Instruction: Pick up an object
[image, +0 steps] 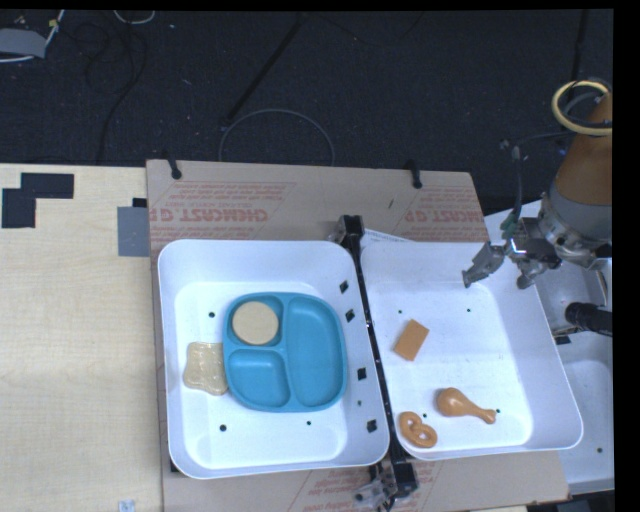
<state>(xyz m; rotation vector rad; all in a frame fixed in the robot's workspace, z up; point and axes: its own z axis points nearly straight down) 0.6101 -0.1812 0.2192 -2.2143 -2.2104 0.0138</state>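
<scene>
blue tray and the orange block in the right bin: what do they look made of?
Blue tray: looks like moulded plastic, smooth with a slight sheen, rounded compartment walls, uniform colour. Orange block: matte, flat-faced and sharp-edged, so likely foam or painted wood; the view is too coarse to say which.

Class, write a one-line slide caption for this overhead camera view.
Robot hand poised over right bin of toy foods; blue divided plate sits in left bin.

arm (585, 170) cut off at right edge; gripper (505, 262) too small/blurred to read; tabletop (70, 350) runs off left.
</scene>
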